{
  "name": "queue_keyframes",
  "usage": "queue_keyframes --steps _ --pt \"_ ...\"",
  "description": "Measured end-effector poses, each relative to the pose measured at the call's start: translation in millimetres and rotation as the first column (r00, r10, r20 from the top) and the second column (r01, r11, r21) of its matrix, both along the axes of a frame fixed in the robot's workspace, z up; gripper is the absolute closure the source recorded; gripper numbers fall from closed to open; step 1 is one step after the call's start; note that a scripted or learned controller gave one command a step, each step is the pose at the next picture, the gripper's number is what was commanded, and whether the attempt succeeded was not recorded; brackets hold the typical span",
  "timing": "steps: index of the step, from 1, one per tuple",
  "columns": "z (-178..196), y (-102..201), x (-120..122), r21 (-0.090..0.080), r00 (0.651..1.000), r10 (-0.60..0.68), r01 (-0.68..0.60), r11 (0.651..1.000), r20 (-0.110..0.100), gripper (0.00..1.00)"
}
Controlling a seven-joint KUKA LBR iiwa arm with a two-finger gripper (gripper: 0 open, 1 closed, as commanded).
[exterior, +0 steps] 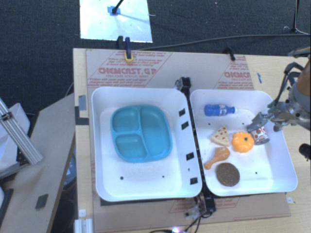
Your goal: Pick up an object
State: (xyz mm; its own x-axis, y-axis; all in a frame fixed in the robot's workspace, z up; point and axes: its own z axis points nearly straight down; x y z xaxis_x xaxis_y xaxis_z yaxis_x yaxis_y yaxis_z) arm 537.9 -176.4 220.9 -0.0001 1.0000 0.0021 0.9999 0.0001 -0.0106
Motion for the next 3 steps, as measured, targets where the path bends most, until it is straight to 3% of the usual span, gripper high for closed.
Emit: queue_keyframes --steps 1,3 --pt "6 0 3 -0.003 1.000 0.003 -0.003 1.000 0.012 0.00" --pt "-84 -6 -9 -0.002 1.000 0.001 -0.001 1.000 0.009 0.00"
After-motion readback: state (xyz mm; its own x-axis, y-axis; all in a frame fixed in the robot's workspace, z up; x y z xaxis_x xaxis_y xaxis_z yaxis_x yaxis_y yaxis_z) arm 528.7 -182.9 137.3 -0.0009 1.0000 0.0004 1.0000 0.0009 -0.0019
